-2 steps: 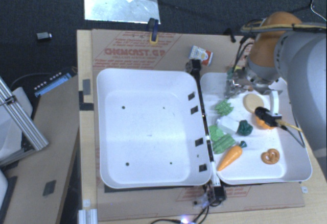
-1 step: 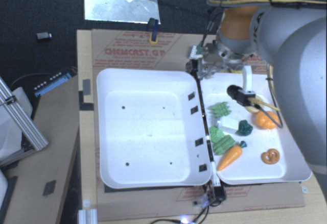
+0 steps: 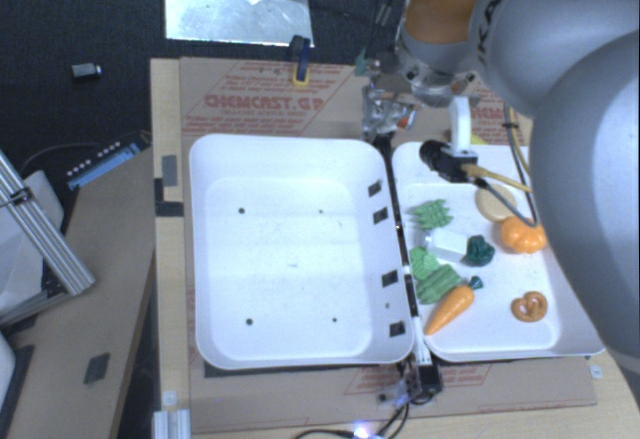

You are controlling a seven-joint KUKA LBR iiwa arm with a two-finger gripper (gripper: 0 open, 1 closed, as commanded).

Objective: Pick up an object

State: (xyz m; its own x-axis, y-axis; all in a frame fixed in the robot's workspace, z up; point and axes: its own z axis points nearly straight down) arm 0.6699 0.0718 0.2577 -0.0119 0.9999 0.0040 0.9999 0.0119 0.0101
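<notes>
- Nearest the lower edge of the frame, an orange plastic carrot (image 3: 450,308) is lying tilted in the right white bin (image 3: 545,335), close to the divider between the bins.
- Right of it, a small brown pretzel-shaped toy (image 3: 529,306) is sitting apart from the rest.
- Just above the carrot, a green leafy piece (image 3: 435,277) is touching a pale white block (image 3: 448,246), with a dark green broccoli-like toy (image 3: 480,250) beside them.
- An orange rounded fruit (image 3: 521,236) is resting at centre right — under the arm's shadow.
- The left white bin (image 3: 290,247) is filling the middle of the frame.
- Farthest up, the grey metal gripper (image 3: 383,123) is hanging over the upper rim between the bins — whether its fingers are apart or together, I cannot tell.
</notes>
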